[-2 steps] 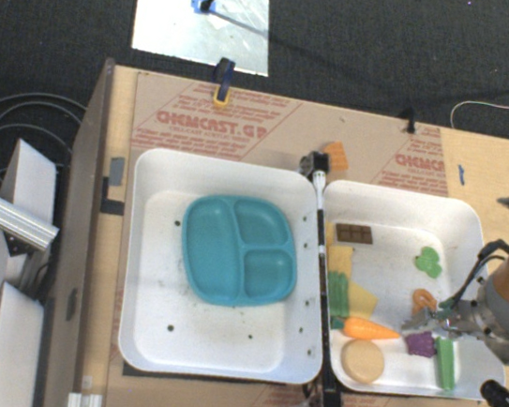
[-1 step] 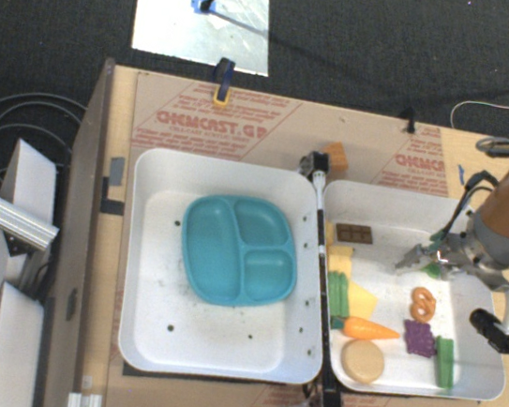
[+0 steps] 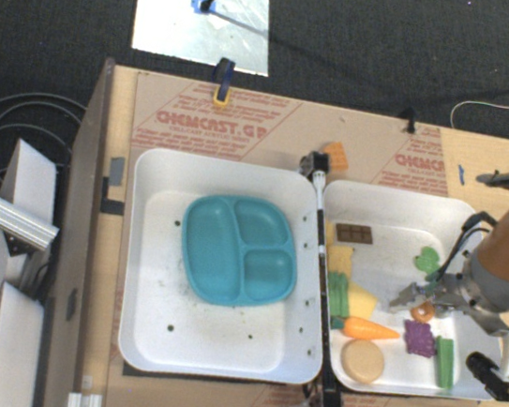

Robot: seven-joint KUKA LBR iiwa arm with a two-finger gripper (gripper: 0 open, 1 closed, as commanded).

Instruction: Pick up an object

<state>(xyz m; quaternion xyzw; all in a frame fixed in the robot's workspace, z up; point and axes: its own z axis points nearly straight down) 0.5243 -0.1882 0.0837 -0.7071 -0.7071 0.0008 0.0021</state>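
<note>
A teal divided plate (image 3: 238, 250) is seen in the left bin (image 3: 137, 323). In the right bin (image 3: 396, 205), a carrot (image 3: 371, 330) lies with its long axis from nine to three o'clock, tip toward three. At two o'clock from it, the gripper (image 3: 422, 299) is placed above an orange ring (image 3: 422, 312); its opening cannot be judged.
</note>
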